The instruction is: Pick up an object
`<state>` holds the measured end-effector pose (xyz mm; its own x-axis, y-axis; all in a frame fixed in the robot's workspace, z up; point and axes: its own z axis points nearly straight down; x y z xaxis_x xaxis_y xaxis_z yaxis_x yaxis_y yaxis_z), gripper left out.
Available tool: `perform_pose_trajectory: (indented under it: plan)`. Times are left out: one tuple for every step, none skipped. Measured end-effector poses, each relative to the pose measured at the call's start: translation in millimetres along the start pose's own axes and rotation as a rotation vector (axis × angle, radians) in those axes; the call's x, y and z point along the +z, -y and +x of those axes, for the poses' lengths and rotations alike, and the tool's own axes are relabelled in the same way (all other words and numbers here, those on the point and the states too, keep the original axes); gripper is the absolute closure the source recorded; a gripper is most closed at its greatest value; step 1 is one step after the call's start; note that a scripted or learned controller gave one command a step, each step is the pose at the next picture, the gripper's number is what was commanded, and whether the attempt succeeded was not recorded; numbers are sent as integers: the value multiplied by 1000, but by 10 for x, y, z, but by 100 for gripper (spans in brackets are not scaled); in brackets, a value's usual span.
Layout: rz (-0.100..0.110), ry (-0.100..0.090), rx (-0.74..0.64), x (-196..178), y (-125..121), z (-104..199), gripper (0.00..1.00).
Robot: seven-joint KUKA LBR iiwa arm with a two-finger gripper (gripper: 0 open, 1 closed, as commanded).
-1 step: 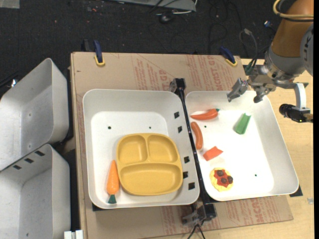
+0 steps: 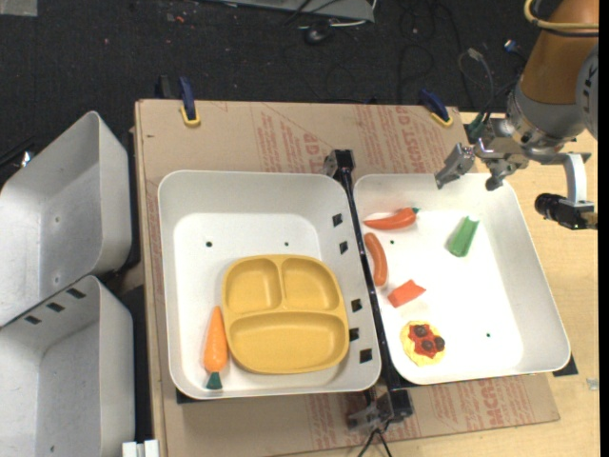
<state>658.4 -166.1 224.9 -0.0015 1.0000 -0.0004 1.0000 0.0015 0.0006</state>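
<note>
The robot arm (image 2: pixel 561 36) runs off the top and right edges, so most of it is cut off. Two big white tubs (image 2: pixel 57 284) on the left are cut by the left and bottom edges. The pizza toy (image 2: pixel 424 342) is too small to make out its toppings.

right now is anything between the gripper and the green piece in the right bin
Nothing visible. The gripper, fingers spread, hangs above the right bin's far rim, and the green piece lies just below it in the view on bare white floor. The chili pepper sits off to the side.
</note>
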Motion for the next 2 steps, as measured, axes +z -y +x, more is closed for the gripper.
perform_pose_trajectory:
  plan:
    - [4, 0, 2, 437, 44, -8, 0]
    - [6, -1, 1, 1076, 71, 32, 0]
